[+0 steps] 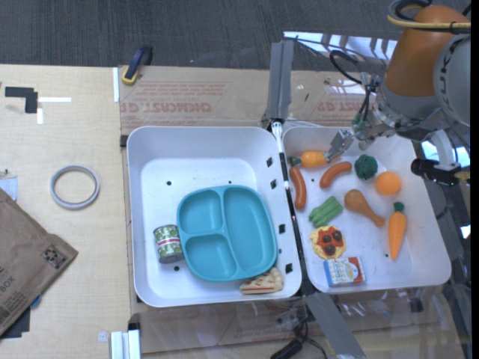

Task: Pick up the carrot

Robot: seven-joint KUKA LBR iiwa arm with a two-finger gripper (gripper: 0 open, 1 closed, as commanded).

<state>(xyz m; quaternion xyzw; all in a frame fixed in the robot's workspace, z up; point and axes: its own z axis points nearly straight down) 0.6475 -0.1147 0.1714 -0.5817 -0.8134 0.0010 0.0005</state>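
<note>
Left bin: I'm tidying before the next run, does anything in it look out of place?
Slightly. The can lies on its side beside the blue tray, and a pizza slice sits wedged between the tray and the bin's front wall. Nothing looks spilled or broken.

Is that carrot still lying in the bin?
Yes. The carrot lies flat in the right bin, apart from the gripper.

Carrot (396, 232) in right bin (438, 264), right of drumstick (363, 206), below orange (388, 183), plate (226, 232) in left bin (142, 200)
</note>
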